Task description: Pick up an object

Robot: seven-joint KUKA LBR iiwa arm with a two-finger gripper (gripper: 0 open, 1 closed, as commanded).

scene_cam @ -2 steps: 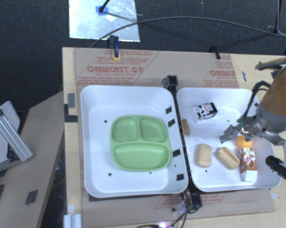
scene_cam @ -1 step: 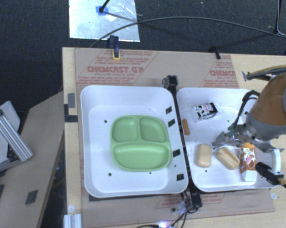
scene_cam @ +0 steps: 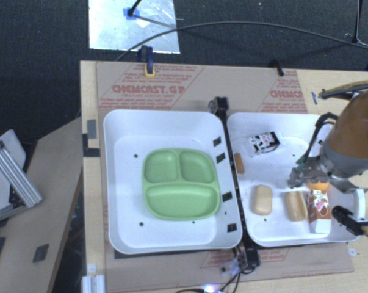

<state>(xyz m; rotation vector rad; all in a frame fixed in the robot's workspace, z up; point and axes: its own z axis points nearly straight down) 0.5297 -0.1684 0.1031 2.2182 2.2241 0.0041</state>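
Note:
My gripper hangs low over the right bin, at its right side. Just below it lie a tan bread-like piece and an orange and white carton, side by side. The gripper sits above their top ends, and whether it touches either I cannot tell. A second tan rounded piece lies further left. A black and white milk carton rests near the bin's back. A small orange-brown stick lies by the left wall.
The left bin holds a green divided plate in its middle. The grey arm with its orange band comes in over the right bin's right rim. Bare floor shows in the right bin's middle.

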